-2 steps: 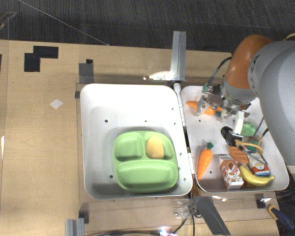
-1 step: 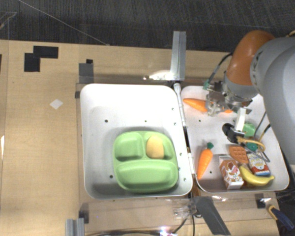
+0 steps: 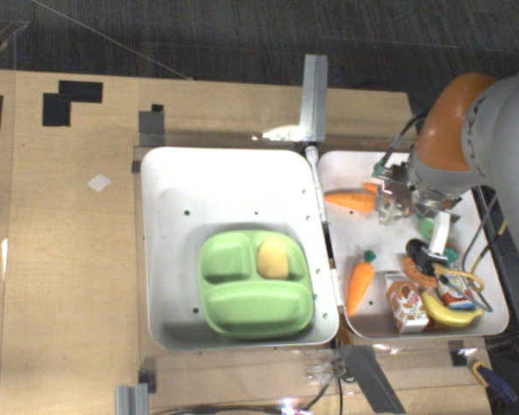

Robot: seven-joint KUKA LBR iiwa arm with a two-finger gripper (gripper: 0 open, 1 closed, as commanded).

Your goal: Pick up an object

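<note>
My gripper (image 3: 387, 207) hangs over the upper part of the right bin (image 3: 346, 169). It is right beside the thick end of an orange carrot (image 3: 349, 201) that lies crosswise near the bin's left wall. Whether it touches the carrot is not clear. A second carrot (image 3: 358, 285) with a green top lies lower down along the same wall. A yellow banana (image 3: 451, 310) and a small printed carton (image 3: 406, 306) rest at the bin's front edge.
The left bin (image 3: 173, 197) holds a green divided plate (image 3: 242, 305) with a yellow-orange round fruit (image 3: 274, 258) in its upper right compartment. A small green item (image 3: 426, 228) and a red-orange one (image 3: 419, 276) lie under the wrist. A metal post (image 3: 315, 98) stands behind the bins.
</note>
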